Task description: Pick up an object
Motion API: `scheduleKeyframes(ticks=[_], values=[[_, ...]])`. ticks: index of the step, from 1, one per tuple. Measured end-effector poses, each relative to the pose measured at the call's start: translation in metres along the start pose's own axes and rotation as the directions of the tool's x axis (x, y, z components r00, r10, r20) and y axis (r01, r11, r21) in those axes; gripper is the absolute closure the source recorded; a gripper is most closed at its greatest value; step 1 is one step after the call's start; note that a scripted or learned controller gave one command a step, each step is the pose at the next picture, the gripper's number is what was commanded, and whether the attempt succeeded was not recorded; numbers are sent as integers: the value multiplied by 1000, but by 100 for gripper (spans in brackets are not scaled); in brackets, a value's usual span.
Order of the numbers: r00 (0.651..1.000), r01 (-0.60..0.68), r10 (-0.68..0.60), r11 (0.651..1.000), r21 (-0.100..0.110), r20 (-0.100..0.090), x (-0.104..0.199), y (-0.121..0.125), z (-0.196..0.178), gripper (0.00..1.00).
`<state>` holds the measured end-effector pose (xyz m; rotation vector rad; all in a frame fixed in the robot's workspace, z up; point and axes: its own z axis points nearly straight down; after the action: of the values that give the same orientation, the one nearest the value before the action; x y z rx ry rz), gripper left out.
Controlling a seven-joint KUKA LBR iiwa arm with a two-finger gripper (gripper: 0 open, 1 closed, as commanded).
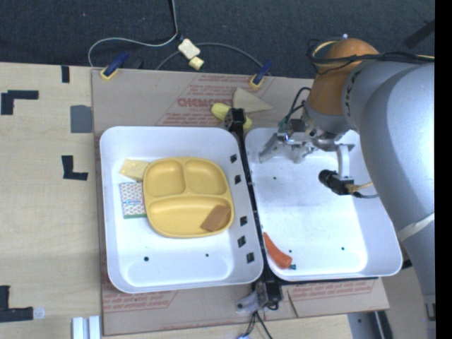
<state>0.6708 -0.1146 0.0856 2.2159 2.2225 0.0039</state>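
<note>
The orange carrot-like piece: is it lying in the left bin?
No, the orange piece lies in the right bin, near its lower left corner.

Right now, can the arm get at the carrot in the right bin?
Probably yes. The carrot lies alone near the right bin's front left corner, with nothing on it, though close to the wall. The gripper is at the far end.

Two shallow white plastic bins sit side by side: the left bin point(113, 260) and the right bin point(367, 256). The left one holds one yellow three-compartment plastic plate point(185, 189), one brown flat piece point(216, 218) lying on that plate, one pale yellow wedge point(132, 168) and one small patterned rectangular packet point(131, 199). The right one holds one orange carrot-shaped item point(277, 251).
</note>
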Motion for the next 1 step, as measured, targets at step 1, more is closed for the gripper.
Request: scheduleKeyframes(ticks=[1], values=[[1000,1,-1,1000,0,1,1,-1,-11,100]])
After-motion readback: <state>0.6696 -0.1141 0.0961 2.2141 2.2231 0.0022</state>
